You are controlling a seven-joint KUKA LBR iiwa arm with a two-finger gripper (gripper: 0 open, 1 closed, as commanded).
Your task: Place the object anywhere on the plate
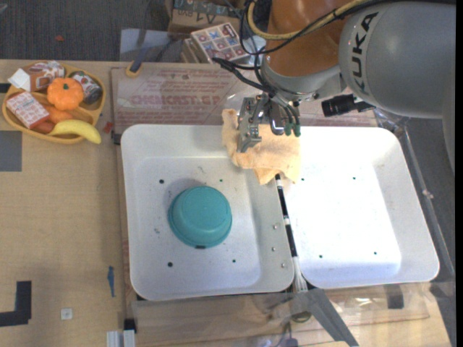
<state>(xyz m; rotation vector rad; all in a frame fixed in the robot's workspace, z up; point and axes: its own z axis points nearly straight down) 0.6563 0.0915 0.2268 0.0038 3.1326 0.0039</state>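
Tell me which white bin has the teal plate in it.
The left bin: the plate sits on its floor; the right bin lacks one.

Grey arm, black KUKA lettering, orange band, yellow and black cables, metal gripper.

place: robotics lab | evidence: my KUKA arm with loose cables | two white bins on a plywood tabletop | toy food bowl (plastic fruit)

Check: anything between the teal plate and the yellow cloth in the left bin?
Nothing. In the camera view, bare white bin floor separates the teal plate from the yellow cloth under the hand.
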